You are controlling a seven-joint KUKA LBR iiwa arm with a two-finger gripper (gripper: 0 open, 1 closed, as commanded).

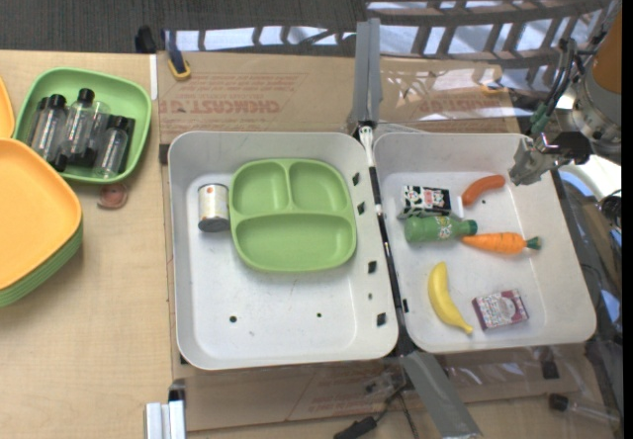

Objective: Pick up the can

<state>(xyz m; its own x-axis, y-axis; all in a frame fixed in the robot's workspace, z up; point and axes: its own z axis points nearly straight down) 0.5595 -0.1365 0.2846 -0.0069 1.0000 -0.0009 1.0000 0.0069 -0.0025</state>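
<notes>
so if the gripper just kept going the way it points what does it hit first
Probably the red-orange sausage: the gripper angles down-left toward it in the right bin. Depth is unclear, so it could meet bin floor first.

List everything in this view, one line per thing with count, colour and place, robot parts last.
can: 1, silver with a red end, lying in the left bin, left of the divided plate
divided plate: 1, green, left bin
left bin: 1, white
right bin: 1, white
milk carton: 1, black and white, right bin
bottle: 1, green, right bin
sausage: 1, orange-red, right bin
carrot: 1, orange, right bin
banana: 1, yellow, right bin
packet: 1, maroon, right bin
tray of vials: 1, green, bench left
stacked plates: orange over green, far left
gripper: 1, grey, over the right bin's far right corner
</notes>
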